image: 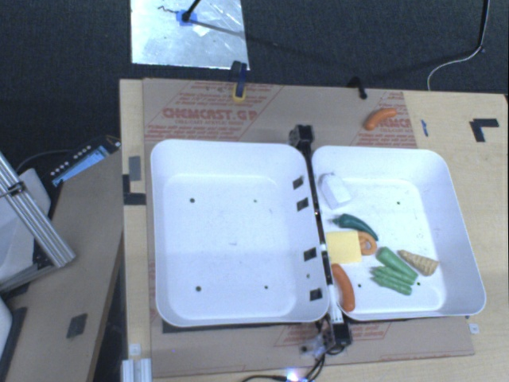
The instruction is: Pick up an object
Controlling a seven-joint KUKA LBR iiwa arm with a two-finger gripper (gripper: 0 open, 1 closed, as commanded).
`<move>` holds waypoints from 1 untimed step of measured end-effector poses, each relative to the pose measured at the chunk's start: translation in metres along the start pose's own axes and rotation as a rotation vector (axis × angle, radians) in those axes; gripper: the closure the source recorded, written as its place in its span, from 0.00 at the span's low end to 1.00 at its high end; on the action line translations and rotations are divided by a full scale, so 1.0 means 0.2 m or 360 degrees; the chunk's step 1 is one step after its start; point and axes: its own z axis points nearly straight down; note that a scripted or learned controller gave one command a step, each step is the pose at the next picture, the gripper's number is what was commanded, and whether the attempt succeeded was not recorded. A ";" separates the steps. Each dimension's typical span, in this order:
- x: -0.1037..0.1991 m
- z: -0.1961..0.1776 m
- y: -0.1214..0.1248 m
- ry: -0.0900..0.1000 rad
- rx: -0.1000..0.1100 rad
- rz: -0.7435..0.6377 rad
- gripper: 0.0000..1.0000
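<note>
The right bin holds several small toy foods. A white block lies near its upper left. Below it sit a dark green pepper, a yellow cheese wedge and an orange ring. Green pods and a tan cone lie toward the lower right. An orange sausage rests by the bin's left wall.
The left bin sits beside the right one, joined by a black clip strip. Another orange sausage lies on the bench above the right bin. A foil sheet lies at top left, and a metal frame stands at far left.
</note>
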 end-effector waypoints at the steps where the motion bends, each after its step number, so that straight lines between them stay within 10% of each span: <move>1: 0.02 -0.03 -0.16 0.0001 0.0001 0.0000 1.00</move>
